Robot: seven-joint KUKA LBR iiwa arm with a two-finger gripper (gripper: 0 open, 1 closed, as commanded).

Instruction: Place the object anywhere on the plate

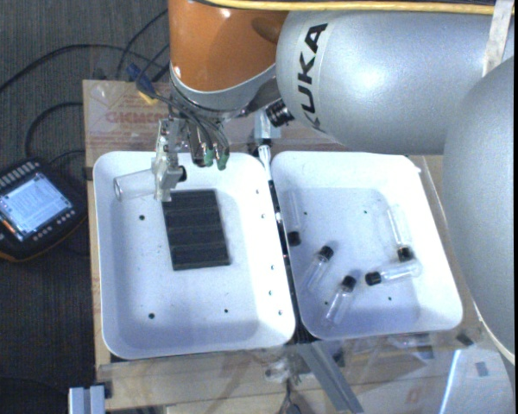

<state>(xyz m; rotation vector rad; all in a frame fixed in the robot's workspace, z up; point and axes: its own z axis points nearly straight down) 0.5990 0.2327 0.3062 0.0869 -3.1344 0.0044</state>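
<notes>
Now, tool: clenched on a clear vial, held sideways.
Vial: far-left corner of left bin, just beyond black plate.
Right bin: several black-capped vials lying scattered.

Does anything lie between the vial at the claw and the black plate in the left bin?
Nothing visible does. The clear vial lies at the claw, just up-left of the black plate; bare bin floor separates them.
</notes>
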